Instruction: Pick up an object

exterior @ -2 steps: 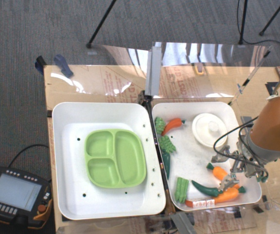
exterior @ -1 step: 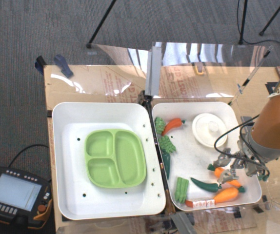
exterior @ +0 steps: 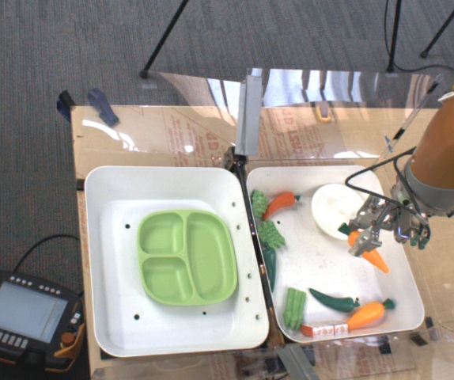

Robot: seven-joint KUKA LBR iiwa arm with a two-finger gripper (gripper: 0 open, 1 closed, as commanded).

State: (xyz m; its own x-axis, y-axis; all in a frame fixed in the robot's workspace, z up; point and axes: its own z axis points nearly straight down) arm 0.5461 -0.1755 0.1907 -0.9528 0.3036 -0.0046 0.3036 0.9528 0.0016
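An orange toy carrot (exterior: 372, 255) is lying in the right bin (exterior: 410, 287), just beside the small white plate (exterior: 336, 206), and it is being covered at its upper end by the claw (exterior: 367, 237), which is hanging directly over it. Whether the claw is open or closed on the carrot cannot be told, since its tips are being blurred against the carrot and the bin floor. The claw is being carried by the grey arm with its orange band (exterior: 440, 153), which is reaching in from the right, with dark cables looping beside the wrist. Further toys are being held in the same bin: a second carrot (exterior: 281, 203) near the upper left corner, a larger carrot (exterior: 368, 314) by the lower edge, a dark green pepper (exterior: 332, 299) touching it, a red-and-white packet (exterior: 326, 331) along the front wall, and several green vegetable pieces (exterior: 293, 307) along the left wall. The left bin (exterior: 108, 200) is being occupied by a light green divided tray (exterior: 187, 257) with three compartments. Both bins are being borne side by side by the counter (exterior: 164, 133), and a control pendant (exterior: 23, 317) is lying on the floor at lower left.
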